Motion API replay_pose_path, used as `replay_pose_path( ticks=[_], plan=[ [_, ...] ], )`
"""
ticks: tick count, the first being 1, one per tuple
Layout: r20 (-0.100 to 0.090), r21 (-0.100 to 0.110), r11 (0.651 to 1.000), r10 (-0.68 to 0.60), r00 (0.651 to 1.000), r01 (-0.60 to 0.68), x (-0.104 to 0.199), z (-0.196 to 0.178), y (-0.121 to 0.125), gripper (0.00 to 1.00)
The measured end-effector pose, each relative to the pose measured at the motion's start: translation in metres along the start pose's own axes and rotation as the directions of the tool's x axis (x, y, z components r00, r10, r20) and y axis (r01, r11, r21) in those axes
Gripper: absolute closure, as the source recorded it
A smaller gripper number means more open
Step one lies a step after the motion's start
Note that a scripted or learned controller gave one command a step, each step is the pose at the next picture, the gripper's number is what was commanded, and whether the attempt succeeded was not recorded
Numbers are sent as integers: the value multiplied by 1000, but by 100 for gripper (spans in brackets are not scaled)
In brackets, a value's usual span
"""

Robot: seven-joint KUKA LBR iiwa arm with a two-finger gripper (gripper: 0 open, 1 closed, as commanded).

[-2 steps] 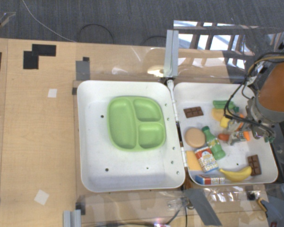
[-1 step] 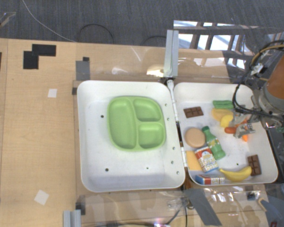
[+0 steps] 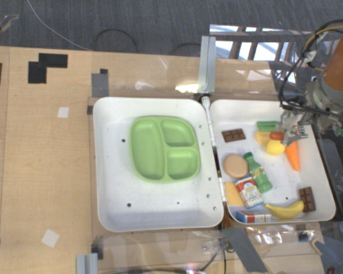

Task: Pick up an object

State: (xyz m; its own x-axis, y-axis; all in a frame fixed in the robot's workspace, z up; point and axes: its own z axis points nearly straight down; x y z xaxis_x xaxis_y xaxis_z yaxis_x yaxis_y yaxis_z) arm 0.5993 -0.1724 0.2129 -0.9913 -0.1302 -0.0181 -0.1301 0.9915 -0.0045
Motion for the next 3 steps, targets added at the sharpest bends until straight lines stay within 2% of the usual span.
replay_pose_path(
  ticks=[1,2,3],
  plan=[
    [-4,-1,908,-419,908,419,62,121,-8,100],
    [1,-1,978,-209,978,209,11,-25,43,100],
    [-10,-10,972,-235,972,235,38,22,128,100]
  ],
)
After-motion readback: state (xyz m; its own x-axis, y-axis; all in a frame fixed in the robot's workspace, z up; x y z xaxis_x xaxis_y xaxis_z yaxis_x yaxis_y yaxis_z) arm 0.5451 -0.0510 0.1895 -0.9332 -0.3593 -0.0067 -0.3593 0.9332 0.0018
